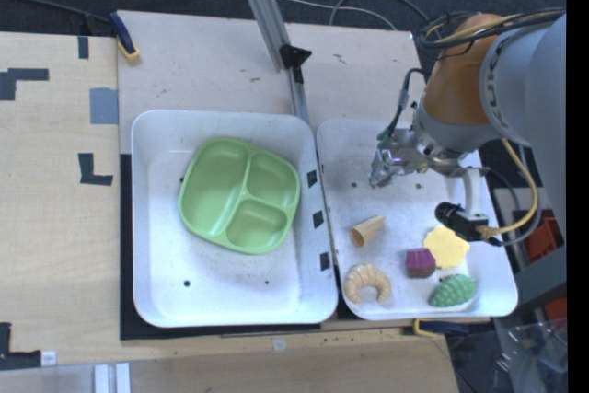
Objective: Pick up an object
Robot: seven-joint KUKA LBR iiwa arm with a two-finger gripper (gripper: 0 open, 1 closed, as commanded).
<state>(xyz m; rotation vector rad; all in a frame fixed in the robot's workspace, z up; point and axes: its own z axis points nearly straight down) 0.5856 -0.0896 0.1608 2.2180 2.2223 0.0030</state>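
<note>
Ice-cream cone lying on its side in right bin, mid-floor, nearest item to the hand. Sits at about 7 o'clock from the hand, near but apart, no contact. Hand hanging over upper part of right bin, pointing down toward bin floor; nothing visible between the fingers. Cannot tell how far open. Rest of right bin, going outward from cone: croissant at 6 o'clock from cone, by the bottom-left corner; purple block at 4 o'clock; yellow piece just beside the block at its 2 o'clock; green bumpy fruit in bottom-right corner. Left bin holding green divided plate, three compartments, roughly centred. Grey arm with orange band entering from 3 o'clock, cables looped beside it. Both bins side by side on the counter.
</note>
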